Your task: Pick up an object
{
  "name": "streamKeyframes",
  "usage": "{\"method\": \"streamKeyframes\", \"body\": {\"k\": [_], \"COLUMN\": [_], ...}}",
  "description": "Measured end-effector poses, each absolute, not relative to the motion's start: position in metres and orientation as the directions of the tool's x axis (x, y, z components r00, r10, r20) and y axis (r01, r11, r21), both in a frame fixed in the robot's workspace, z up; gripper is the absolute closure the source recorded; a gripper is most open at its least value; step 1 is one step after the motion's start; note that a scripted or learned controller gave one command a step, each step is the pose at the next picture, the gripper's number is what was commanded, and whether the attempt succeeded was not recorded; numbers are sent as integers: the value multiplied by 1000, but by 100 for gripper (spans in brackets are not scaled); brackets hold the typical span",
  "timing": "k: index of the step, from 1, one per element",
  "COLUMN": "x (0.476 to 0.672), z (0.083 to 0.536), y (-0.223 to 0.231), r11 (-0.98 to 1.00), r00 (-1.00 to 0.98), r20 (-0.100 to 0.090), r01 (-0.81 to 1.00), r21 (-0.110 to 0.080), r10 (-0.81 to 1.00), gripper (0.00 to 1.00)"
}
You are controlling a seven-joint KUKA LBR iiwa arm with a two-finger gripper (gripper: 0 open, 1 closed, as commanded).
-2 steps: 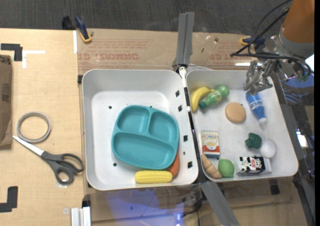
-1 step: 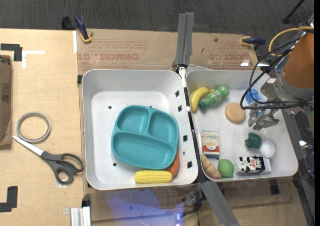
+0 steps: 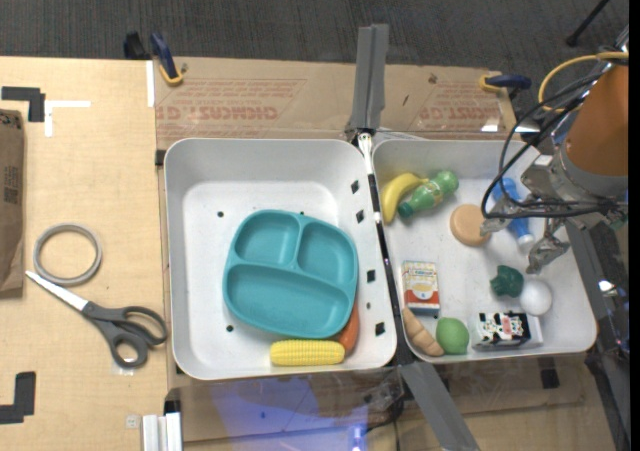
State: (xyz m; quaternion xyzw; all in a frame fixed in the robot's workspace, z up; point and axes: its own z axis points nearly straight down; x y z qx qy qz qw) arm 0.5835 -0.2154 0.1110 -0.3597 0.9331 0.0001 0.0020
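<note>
Two white bins sit side by side at centre frame. Left bin (image 3: pixel 190 239): a teal divided plate (image 3: pixel 290 274) at its middle; a corn cob (image 3: pixel 307 352) along the lower wall, just below the plate; an orange carrot-like piece (image 3: pixel 350 331) beside the cob's right end, partly under the plate's edge. Right bin (image 3: pixel 575 334): a banana (image 3: pixel 397 194) at upper left, touching a green bottle (image 3: pixel 430 191) lying to its right; a tan round piece (image 3: pixel 466 225) right of centre; a small blue thing (image 3: pixel 521 227) near the right wall, too small to name; a small carton (image 3: pixel 421 288) with orange print at left centre; a dark green lump (image 3: pixel 507 282) and a white ball (image 3: pixel 536 297) at lower right, just beside each other; a black-and-white carton (image 3: pixel 503 329) along the lower wall; a green ball (image 3: pixel 452 335) and a tan bread-like piece (image 3: pixel 424 339) at lower left, touching. Gripper (image 3: pixel 520 241): over the right bin's right side, fingers spread apart with one tip by the tan round piece and the other above the white ball; nothing is between them. The arm enters from the right edge, with cables looped above it. Outside the bins, on the bench at left frame: scissors (image 3: pixel 115 324) and a tape ring (image 3: pixel 67 253). Cardboard (image 3: pixel 250 104) lies behind the bins.
</note>
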Motion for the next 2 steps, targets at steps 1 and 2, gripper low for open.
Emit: {"method": "streamKeyframes", "body": {"k": [1, 2], "x": [552, 494], "z": [92, 99], "y": [-205, -179], "r11": [790, 779], "r00": [-790, -778], "r20": [-4, -23], "r01": [-613, -627], "r21": [-1, -23], "r10": [-613, -627], "gripper": [0, 0]}}
